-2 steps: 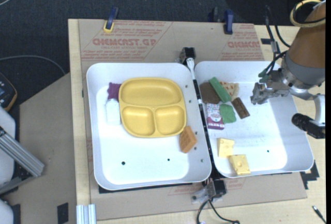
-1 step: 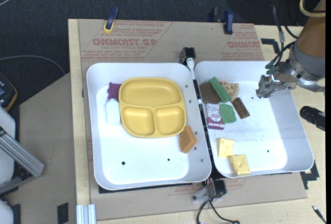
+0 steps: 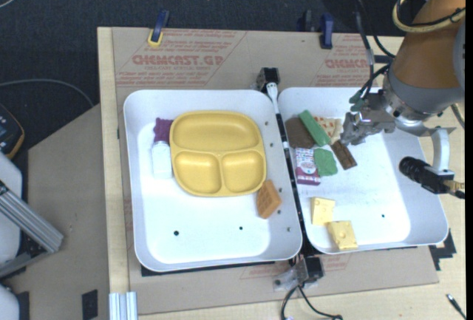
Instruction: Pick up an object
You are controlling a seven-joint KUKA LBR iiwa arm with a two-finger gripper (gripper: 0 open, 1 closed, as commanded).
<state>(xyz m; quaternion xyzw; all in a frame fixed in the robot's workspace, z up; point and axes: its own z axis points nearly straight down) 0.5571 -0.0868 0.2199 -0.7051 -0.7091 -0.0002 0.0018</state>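
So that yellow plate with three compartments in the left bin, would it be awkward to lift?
Probably. The yellow three-compartment plastic plate looks rigid, so it should not flop. It is wide and smooth, so a narrow gripper would likely need its rim and might slip. It seems light and could tilt if held at one edge.

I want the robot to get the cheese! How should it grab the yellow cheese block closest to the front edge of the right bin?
Probably straight down from above. The yellow cheese block lies flat in the right bin, so the pincer would best close across its two left-right sides, about the middle. It has open floor to its right, while the front wall is close and a second yellow piece sits just behind it.
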